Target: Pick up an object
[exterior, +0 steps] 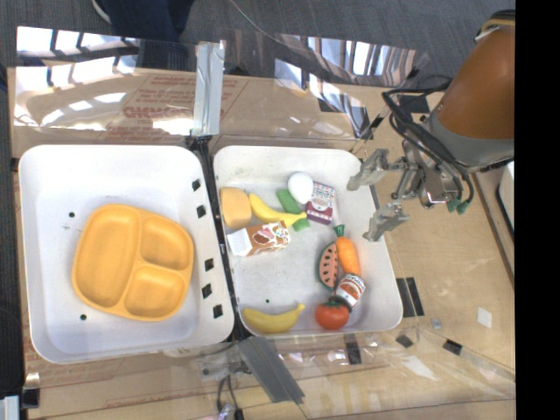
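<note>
fingers (378, 197) spread, empty | carrot (347, 254) just below-left, apart

Red print on the cardboard sheet (157, 103) beyond the left bin, mirrored or upside down, not legible. Small carton (321, 203) and juice-style box (267, 237) in the right bin carry labels, too blurred to read.
</note>
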You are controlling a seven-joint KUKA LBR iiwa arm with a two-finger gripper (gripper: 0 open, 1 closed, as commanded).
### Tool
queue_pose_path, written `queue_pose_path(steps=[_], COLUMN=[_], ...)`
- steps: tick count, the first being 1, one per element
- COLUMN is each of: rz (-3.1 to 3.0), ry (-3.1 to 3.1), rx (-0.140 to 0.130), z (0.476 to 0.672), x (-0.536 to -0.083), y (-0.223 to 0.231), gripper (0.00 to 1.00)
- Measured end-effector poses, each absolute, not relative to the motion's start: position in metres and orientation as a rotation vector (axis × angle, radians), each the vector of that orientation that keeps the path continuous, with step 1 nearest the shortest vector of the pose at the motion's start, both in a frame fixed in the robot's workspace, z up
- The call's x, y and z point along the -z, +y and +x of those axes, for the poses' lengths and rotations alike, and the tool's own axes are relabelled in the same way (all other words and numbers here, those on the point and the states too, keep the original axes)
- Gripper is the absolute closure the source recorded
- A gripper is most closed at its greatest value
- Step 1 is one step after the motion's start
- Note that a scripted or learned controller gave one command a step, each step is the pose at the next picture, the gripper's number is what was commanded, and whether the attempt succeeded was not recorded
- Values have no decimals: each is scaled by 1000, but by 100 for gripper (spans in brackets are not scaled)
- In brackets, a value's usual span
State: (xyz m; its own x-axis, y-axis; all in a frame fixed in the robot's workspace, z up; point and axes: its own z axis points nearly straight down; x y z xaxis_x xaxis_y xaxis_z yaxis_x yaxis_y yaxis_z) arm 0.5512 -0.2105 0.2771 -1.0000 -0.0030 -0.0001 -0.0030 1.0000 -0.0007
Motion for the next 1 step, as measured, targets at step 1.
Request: queue_pose_path(steps=[1], rz=[-77], ry=[3150], rx=[-6], z=[536], x=[-151], y=[-207], gripper=[0])
